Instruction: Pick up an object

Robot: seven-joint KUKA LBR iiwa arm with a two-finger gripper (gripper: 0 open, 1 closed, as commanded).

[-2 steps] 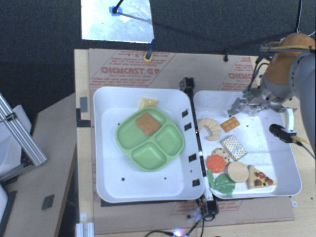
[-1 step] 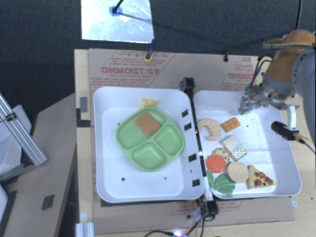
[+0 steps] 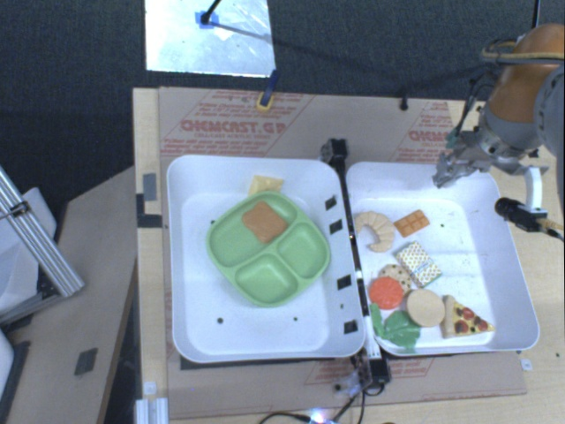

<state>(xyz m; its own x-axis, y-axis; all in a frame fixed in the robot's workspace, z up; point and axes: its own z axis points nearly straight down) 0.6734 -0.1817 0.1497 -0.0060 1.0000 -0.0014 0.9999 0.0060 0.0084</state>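
Hovering over the right bin's [image 3: 494,263] far corner, your end effector [image 3: 444,177] sat up-right of the cracker [image 3: 411,223], its nearest target; finger state: cannot tell.

The arm [image 3: 530,69] reaches in over the tabletop's far right corner, its orange band uppermost and the grey wrist sloping down and to the left. The gripper [image 3: 446,173] hangs low at its end, tips pointing down.
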